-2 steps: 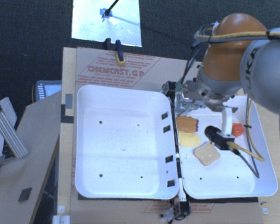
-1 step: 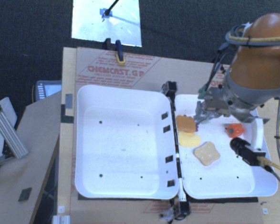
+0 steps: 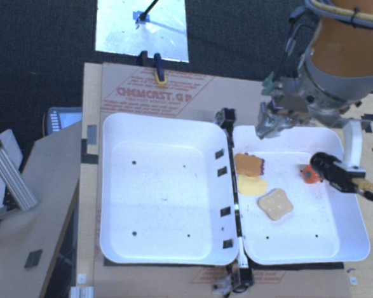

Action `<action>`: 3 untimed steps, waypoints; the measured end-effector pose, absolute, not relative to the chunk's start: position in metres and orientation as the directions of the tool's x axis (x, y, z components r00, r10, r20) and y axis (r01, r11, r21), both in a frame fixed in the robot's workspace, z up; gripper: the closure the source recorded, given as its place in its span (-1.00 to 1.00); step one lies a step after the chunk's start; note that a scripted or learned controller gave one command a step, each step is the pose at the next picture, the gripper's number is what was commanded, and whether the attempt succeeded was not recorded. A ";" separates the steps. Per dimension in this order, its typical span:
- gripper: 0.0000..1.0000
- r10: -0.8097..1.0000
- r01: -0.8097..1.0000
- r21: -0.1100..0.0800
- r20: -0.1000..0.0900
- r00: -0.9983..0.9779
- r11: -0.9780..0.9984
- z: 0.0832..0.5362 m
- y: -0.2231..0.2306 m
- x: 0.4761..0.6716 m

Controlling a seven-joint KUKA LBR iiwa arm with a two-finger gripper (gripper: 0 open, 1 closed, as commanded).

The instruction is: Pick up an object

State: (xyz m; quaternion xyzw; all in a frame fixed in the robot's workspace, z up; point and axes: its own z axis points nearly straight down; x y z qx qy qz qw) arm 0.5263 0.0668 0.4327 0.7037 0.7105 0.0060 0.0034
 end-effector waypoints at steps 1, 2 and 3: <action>1.00 1.000 1.000 0.004 0.004 -0.013 0.013 0.446 0.147 0.525; 1.00 1.000 1.000 -0.008 -0.002 0.000 0.000 0.355 0.140 0.484; 1.00 1.000 1.000 0.012 0.006 -0.009 0.009 0.463 0.182 0.487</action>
